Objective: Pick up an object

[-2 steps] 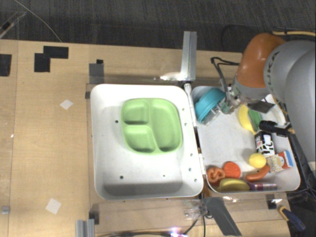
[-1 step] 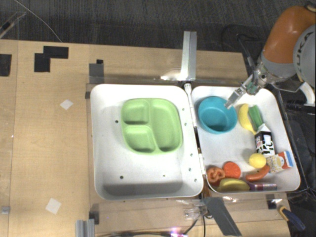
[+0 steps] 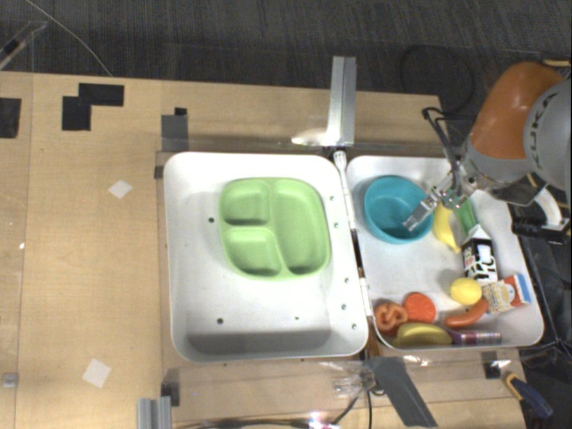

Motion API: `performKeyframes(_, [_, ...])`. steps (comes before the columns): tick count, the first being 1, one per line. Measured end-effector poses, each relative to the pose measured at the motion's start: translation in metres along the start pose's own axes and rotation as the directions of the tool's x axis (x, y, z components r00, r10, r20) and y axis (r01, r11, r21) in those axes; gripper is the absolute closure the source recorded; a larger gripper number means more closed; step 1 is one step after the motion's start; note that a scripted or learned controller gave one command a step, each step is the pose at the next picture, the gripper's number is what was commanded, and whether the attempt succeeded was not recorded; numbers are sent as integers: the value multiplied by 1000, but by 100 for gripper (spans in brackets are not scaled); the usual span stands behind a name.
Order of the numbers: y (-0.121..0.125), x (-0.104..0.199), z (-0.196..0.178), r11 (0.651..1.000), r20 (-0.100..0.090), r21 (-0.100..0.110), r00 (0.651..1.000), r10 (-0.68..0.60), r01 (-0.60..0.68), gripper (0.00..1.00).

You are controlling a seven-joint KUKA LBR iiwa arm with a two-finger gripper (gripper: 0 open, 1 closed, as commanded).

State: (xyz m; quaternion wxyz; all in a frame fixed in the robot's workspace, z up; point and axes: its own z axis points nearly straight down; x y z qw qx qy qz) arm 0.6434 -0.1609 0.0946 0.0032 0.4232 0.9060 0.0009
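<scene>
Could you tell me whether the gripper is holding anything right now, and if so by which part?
It cannot be told: the gripper sits at the blue bowl's right rim.

A teal bowl [image 3: 393, 207] sits upright at the far left of the right bin [image 3: 527, 329]. Along the bin's near edge lie a tomato [image 3: 420, 308], lemon [image 3: 465, 290], carrot [image 3: 468, 315] and banana [image 3: 422, 333].

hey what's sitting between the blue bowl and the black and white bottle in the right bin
In the camera view, the gripper and a yellow banana-shaped toy lie between the blue bowl and the black and white bottle.
</scene>
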Motion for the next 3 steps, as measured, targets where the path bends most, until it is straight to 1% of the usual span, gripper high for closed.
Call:
performKeyframes(1, [2, 0, -9, 1000, -1, 0, 1000, -6, 6, 100])
performKeyframes(2, [1, 1, -6, 1000, -3, 2, 1000, -7, 7, 0])
performKeyframes(3, [-37, 20, 6, 996, 2, -4, 996, 86, -86, 0])
